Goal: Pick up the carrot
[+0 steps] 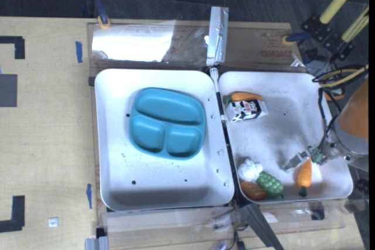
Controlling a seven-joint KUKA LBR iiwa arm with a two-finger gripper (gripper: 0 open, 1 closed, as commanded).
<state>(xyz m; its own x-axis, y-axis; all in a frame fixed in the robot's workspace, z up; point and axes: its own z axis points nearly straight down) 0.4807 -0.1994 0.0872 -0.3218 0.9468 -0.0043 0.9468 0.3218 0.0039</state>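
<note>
- Camera view, landmark: the right bin [275,126], white and shallow, scuffed grey across its floor.
- Carrot [304,173]: orange, standing roughly on end, green tip at the bottom; sits in the right bin's near-right corner, close to the right wall.
- Gripper [300,159]: in the right bin at the carrot's upper end, metal finger [291,161] angled out to the left of it. Carrot top appears to lie against the fingers; whether they pinch it or stand spread — cannot tell, detail too small.
- Arm [354,120]: grey with orange band, enters over the right bin's right wall; dark cables loop above it.
- Small milk carton [245,109]: black-and-white print, lying near the right bin's far-left corner.
- Orange oblong item [246,96]: just behind the carton, against the bin's far wall.
- Near-left corner of the right bin: white lumpy piece [250,171], green bumpy piece [270,183], brown piece [253,189], clustered and touching.
- Left bin [111,143]: directly left of the right bin, walls touching.
- Blue divided plate [167,122]: three compartments, centred in the left bin, well apart from the carrot.
</note>
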